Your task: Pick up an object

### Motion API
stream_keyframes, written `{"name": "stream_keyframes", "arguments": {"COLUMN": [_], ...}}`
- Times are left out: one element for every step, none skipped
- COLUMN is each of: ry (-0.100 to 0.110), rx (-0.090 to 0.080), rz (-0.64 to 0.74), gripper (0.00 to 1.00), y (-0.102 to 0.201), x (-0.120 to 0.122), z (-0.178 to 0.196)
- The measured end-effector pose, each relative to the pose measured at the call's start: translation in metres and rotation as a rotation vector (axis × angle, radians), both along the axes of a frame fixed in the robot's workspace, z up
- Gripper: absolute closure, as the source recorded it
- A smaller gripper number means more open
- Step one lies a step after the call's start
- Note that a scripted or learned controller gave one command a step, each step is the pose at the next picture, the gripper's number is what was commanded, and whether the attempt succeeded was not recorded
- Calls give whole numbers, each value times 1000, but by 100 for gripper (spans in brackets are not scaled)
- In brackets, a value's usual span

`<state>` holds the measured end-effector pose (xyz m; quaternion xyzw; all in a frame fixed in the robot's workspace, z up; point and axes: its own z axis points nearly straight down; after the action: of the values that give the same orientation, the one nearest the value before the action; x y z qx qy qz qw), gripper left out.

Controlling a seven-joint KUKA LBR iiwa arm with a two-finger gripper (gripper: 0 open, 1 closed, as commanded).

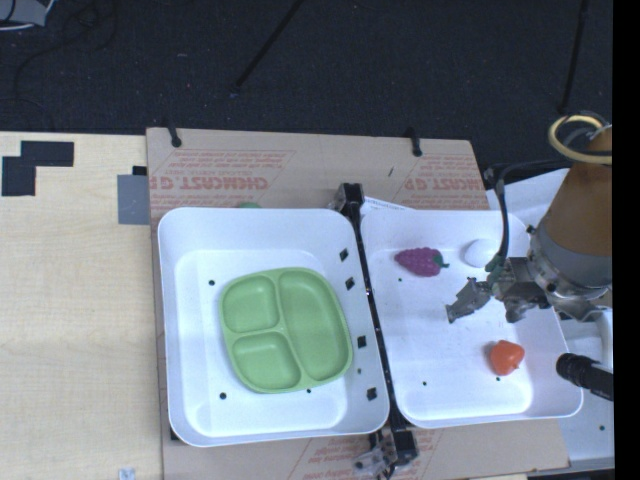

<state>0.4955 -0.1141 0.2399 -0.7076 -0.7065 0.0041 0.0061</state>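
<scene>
White plastic, two shallow bins side by side on my feed, seated on a cardboard sheet (300, 168) with reversed red print. Pale wood bench (70, 318) runs off to the left.

Left bin (190, 268): one green divided plate (285, 330), three compartments, lying flat near the bin's middle. Nothing on the plate that I can make out.

Right bin (440, 398): three loose items.
- Purple grape-like bunch (420, 261), far-left part of the bin floor.
- Small white rounded object (478, 253), just right of the purple bunch, near the far wall. Hard to tell its shape against the white floor.
- Orange-red object (506, 357), near-right part of the floor, well apart from the other two.

Arm enters from the right, orange band (590, 208) above the grey wrist. Gripper (490, 300) sits low over the right bin, between the white object and the orange-red one, pointing left. I see dark finger parts splayed out, one reaching left toward the bin's middle. From this angle I cannot tell how far apart the fingers stand, and I see nothing between them. No item touches the gripper as far as I can judge; the orange-red object lies just nearside of it.

Black clips (350, 196) mark the seam where the bins meet.
</scene>
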Motion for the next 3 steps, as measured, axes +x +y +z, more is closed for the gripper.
{"name": "stream_keyframes", "arguments": {"ry": [-10,-6,-4], "rx": [-1,-1,0], "rz": [2,1,1], "gripper": [0,0,0], "y": [0,-3,3], "x": [2,3,-4], "z": [5,-39,-102]}}
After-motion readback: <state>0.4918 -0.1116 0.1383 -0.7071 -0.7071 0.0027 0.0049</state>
